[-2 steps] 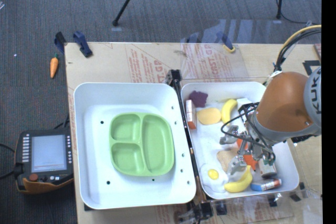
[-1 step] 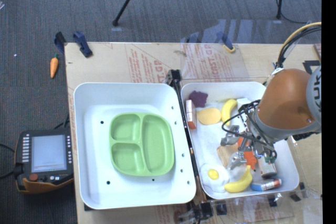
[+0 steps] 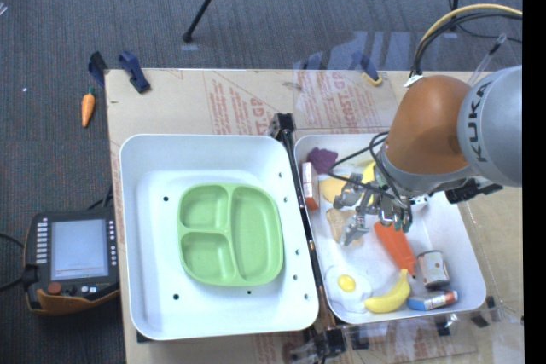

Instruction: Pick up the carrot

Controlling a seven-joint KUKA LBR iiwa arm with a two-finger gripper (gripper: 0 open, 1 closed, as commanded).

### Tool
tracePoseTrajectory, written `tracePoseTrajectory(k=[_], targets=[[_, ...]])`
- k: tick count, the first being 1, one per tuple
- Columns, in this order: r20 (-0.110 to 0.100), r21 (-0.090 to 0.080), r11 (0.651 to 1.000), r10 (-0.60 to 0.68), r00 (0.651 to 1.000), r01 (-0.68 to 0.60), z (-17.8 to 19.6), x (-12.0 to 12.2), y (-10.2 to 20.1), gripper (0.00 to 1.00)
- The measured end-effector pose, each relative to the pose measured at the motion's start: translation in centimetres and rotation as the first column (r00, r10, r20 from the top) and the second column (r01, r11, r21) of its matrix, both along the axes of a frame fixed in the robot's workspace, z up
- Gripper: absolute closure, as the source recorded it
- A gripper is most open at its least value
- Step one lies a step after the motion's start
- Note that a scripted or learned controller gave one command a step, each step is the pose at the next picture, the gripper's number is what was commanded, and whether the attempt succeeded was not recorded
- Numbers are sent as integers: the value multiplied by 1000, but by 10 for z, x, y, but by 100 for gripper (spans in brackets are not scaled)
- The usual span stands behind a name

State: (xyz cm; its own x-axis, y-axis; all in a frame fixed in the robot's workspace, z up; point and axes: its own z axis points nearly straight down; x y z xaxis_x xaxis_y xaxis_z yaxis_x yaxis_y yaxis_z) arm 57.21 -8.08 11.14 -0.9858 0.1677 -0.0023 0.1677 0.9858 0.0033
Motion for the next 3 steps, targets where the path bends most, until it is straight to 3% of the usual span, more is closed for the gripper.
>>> tracePoseTrajectory(k=[1, 2, 3], targets=[[2, 0, 985, -173, 985, 173, -22, -21, 2, 100], [-2, -1, 985, -172, 985, 172, -24, -22, 2, 0], [11, 1, 984, -178, 984, 178, 82, 41, 36, 0]])
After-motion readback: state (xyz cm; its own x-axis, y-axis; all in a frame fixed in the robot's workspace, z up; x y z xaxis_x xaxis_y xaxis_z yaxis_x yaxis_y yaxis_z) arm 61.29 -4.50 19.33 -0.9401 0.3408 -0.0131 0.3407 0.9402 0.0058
